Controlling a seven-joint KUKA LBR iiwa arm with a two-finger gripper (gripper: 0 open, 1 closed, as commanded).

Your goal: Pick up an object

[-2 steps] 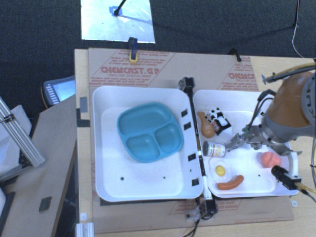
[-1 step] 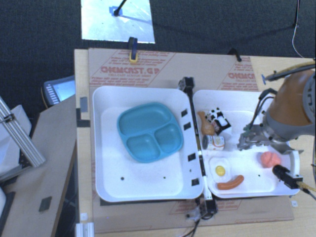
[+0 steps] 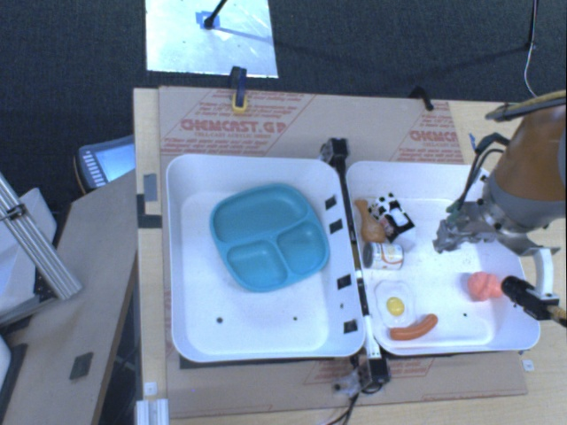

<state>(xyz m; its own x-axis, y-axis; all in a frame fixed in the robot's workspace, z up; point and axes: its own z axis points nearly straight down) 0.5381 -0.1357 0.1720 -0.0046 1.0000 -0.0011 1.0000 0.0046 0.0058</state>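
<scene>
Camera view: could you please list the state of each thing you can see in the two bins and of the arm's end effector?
Blue tray: flat in the left bin, compartments bare.
Fried egg toy: flat, right bin.
Sausage toy: lying on its side, near the front wall.
Pink toy: resting free, ungripped.
Black-and-white toy: lying against a brown toy.
End effector: above the right bin, holding nothing visible.
</scene>
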